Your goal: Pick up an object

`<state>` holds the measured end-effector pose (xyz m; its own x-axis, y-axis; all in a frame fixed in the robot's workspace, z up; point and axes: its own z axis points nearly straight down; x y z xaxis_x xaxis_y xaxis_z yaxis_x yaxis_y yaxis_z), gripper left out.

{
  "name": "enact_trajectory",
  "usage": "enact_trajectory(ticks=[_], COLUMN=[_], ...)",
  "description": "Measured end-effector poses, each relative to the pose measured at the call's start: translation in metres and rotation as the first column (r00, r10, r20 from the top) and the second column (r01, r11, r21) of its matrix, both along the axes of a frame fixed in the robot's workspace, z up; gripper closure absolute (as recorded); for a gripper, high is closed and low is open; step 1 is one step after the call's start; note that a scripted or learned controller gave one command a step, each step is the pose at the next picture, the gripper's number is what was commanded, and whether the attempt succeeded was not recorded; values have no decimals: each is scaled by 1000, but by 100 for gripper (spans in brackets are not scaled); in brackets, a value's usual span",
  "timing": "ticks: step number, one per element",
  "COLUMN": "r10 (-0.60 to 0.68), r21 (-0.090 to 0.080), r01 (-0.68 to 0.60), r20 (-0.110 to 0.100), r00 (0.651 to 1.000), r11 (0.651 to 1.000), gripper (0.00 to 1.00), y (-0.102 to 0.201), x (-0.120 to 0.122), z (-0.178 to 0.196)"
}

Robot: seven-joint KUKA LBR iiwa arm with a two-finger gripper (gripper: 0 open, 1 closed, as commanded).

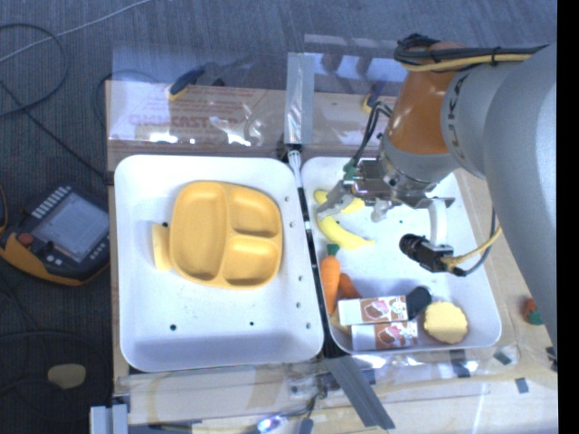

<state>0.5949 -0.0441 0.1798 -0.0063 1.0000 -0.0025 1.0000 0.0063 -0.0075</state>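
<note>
One banana (336, 227) just beneath the end effector (355, 202)

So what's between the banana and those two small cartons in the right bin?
In the camera view, a toy carrot lies between the banana and the cartons, along the right bin's left wall.

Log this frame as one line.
arm: over right bin | pincer: above banana | left bin: yellow tray | pick: not done
</note>
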Motion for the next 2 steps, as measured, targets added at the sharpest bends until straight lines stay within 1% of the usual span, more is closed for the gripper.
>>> enact_trajectory(ticks=[1, 2], r10=[0, 160], r21=[0, 2], r01=[0, -160], r20=[0, 0], r00=[1000, 987], r11=[1000, 987], gripper=[0, 0], y=[0, -54], x=[0, -6], z=[0, -80])
